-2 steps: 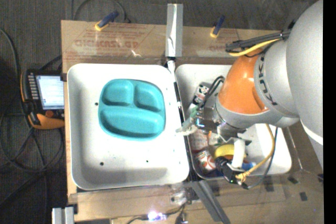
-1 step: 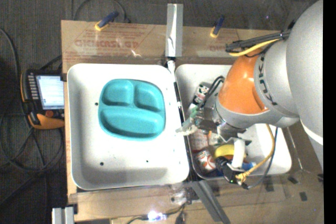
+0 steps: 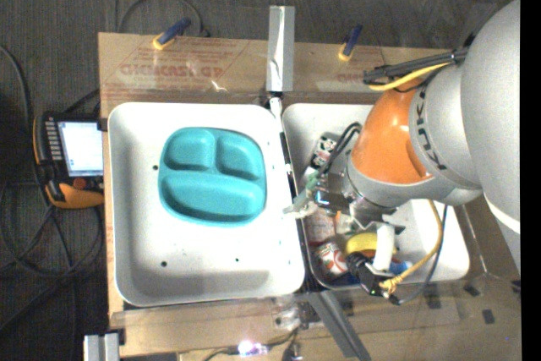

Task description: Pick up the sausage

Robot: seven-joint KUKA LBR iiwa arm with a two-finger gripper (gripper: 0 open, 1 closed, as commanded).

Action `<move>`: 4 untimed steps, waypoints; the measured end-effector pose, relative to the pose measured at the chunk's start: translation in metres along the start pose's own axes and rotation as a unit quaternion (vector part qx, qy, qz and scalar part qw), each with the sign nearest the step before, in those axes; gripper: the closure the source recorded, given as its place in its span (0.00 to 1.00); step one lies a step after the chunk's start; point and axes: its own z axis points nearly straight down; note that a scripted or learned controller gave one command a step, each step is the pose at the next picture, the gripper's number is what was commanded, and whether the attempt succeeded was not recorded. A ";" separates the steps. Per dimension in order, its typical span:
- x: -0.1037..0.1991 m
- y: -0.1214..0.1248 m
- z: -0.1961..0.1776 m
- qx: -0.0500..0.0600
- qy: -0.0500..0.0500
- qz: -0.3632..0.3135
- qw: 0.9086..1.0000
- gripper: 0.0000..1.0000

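Note:
My gripper (image 3: 311, 200) hangs low over the left part of the right bin (image 3: 452, 262), close to the wall between the two bins. The orange wrist band (image 3: 390, 144) and the grey arm cover most of that bin. Just below the gripper lies a reddish-brown piece (image 3: 323, 227) that may be the sausage; it is partly hidden and I cannot tell whether the gripper touches it. A yellow banana-like toy (image 3: 363, 243) lies right of it, and a red and white item (image 3: 328, 258) sits near the bin's front edge.
The left bin (image 3: 135, 266) holds a teal divided plate (image 3: 213, 175). A small dark and white object (image 3: 323, 151) lies in the right bin's far left corner. A handheld pendant (image 3: 72, 156) rests left of the bench.

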 end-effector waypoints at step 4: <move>0.064 -0.017 0.029 -0.004 -0.017 0.032 0.999 0.00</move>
